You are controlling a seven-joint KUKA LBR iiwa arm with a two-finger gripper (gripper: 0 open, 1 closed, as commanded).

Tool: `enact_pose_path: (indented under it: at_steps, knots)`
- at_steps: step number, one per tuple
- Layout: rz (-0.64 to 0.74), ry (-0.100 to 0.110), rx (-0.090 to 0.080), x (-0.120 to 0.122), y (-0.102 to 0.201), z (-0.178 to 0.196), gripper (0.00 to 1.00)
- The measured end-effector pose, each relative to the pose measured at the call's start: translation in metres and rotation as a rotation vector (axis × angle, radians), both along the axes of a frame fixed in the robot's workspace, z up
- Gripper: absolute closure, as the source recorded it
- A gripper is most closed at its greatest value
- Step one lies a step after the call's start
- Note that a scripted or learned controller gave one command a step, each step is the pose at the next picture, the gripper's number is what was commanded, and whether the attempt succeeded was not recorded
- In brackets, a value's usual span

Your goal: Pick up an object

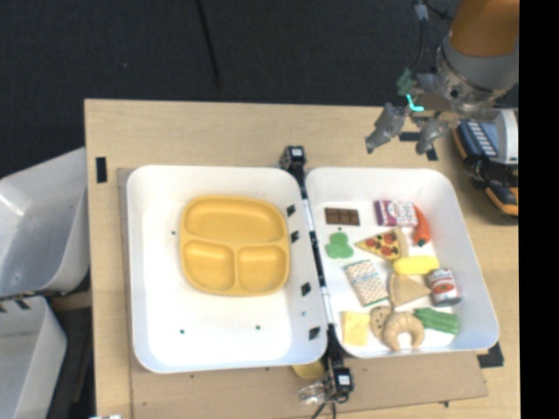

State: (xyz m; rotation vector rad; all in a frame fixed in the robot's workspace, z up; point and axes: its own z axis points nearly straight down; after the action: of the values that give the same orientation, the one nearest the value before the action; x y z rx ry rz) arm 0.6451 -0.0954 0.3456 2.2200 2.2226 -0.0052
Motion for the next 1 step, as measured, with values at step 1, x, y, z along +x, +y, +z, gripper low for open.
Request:
enact_pose_path:
  at_steps: [1]
  knots:
    - [0.003, 0.004, -0.001, 0.0011, -0.0006, 0.0072, 1.00]
